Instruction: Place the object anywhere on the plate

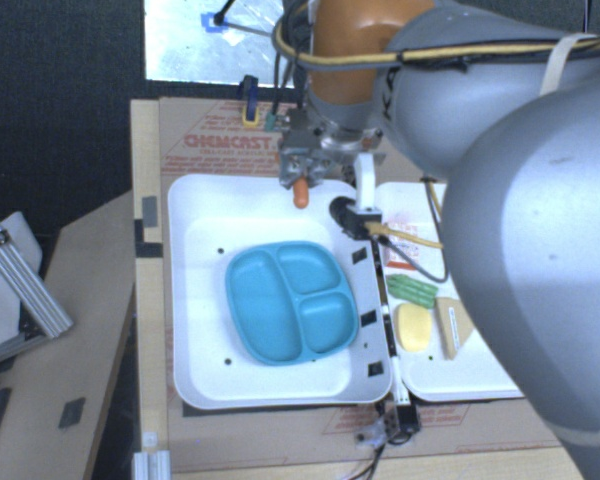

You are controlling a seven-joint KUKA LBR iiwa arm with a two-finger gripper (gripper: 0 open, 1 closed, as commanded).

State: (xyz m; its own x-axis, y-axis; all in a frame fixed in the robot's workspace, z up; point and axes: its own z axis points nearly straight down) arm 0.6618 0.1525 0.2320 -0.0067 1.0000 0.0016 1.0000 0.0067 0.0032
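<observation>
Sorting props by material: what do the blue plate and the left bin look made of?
Plate: likely molded plastic, uniform light blue, smooth with a soft sheen, three molded compartments. Left bin: probably plastic too, plain white, smooth, rounded corners, though the look leaves it open.

We're looking at a robotics lab bench: a grey arm [510, 168] looms over two white bins [195, 268] clipped side by side. Beneath the bins lies printed cardboard [215, 140], and left of them stands aluminium framing [20, 278].
</observation>
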